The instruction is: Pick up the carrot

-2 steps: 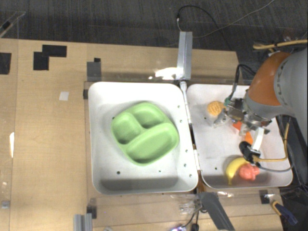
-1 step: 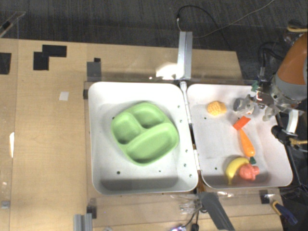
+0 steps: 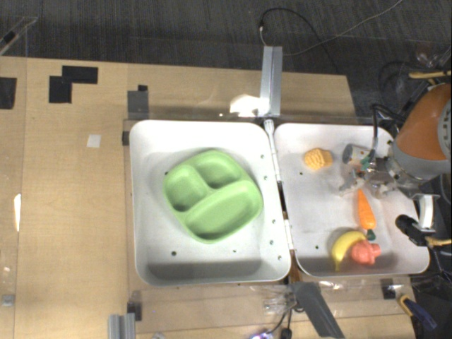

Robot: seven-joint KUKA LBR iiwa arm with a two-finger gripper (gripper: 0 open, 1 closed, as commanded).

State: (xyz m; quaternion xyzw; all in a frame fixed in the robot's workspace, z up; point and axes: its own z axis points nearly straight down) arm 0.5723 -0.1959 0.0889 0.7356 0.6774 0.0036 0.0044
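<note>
My gripper hangs low in the right bin, metal fingers spread, closed on nothing, just above the top end of the single carrot: a smooth orange taper lying lengthwise. Below it, touching each other, sit one curved yellow banana and one pink lumpy fruit. One ridged yellow corn piece rests apart. The left bin holds one glossy green three-compartment plate.
</note>
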